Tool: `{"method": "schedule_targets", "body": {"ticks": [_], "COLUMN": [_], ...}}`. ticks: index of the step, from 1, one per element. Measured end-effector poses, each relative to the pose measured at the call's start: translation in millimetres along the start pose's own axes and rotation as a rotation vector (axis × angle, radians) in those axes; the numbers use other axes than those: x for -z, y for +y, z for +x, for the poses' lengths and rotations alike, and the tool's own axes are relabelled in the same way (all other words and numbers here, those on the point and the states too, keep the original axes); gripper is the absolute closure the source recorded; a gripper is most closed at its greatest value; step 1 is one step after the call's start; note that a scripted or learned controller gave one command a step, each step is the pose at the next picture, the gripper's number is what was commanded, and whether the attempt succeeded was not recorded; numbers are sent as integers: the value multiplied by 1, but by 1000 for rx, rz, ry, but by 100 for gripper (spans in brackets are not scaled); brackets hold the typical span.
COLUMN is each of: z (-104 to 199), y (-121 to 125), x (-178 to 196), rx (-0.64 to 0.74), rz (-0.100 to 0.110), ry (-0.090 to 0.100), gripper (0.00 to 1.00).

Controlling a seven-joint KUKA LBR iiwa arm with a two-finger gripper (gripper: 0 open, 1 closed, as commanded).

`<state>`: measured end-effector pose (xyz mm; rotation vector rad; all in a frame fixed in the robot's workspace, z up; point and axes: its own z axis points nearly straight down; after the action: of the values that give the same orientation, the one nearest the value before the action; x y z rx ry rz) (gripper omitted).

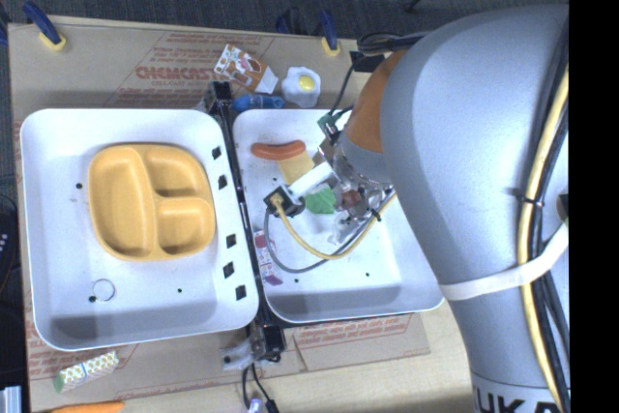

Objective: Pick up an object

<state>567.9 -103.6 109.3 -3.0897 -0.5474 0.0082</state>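
Observation:
In the right bin (329, 290) a reddish-brown sausage (279, 150) lies near the far wall. Just below it is a pale yellow piece (293, 168). A small green object (321, 201) rests in the bin's middle, right against my gripper (340, 198), which reaches down from the right under the grey arm and its orange band (366, 116). The arm's bulk hides the bin's right side. A yellow cable (302, 247) loops from the gripper across the bin floor.
The left bin (48, 208) holds a yellow divided plate (152, 199). Beyond the bins, on the cardboard, lie a small snack packet (237, 66), a blue item (256, 102) and a white-and-yellow egg-like toy (303, 84). A wrapped candy (87, 369) sits at the front left.

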Motion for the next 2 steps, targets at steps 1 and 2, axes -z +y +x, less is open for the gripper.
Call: {"method": "schedule_targets", "body": {"ticks": [1,2], "z": [-13,53], "y": [-14,7], "x": [-2,-18], "rx": [38,-99], "rz": [2,1], "ry": [-1,0], "gripper": [0,0]}}
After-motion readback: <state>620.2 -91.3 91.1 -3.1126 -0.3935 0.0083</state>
